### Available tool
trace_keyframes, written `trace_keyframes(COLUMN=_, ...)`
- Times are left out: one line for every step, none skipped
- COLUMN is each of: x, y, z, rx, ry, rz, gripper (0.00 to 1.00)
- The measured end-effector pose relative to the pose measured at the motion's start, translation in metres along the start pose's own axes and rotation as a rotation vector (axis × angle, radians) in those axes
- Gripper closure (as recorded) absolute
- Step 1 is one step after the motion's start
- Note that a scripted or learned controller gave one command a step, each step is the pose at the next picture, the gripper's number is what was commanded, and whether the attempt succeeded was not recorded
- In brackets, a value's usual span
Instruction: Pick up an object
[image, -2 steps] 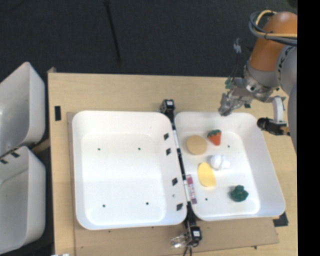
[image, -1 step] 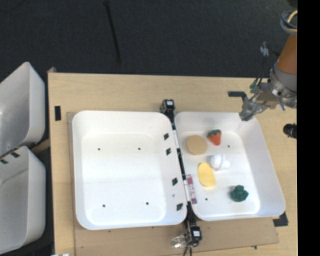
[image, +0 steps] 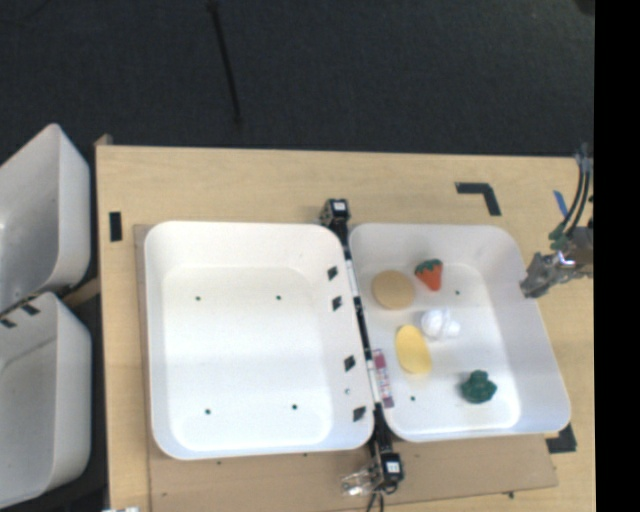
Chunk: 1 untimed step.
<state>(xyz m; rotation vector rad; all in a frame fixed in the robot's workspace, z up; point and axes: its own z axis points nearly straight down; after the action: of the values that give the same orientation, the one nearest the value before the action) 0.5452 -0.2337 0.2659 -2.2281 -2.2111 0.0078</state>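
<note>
Green lumpy toy (image: 478, 387) at right white bin's (image: 545, 350) near corner, well left and nearer than gripper (image: 540, 274) over far rim; probably empty, finger state unreadable.

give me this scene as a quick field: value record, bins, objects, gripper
right bin: shallow white, holds five objects
objects: red strawberry-like toy; round tan disc; small white lumpy piece; yellow oval piece; dark green lumpy toy
contacts: white piece appears to touch yellow oval; green toy stands apart
left bin: shallow white
gripper: at right bin's right rim, above no object, holding nothing
</note>
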Motion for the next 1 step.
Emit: trace_keyframes(x=0.0534, y=0.0728, z=-0.0446, rx=-0.011, ry=0.001, rz=-0.015, gripper=1.0)
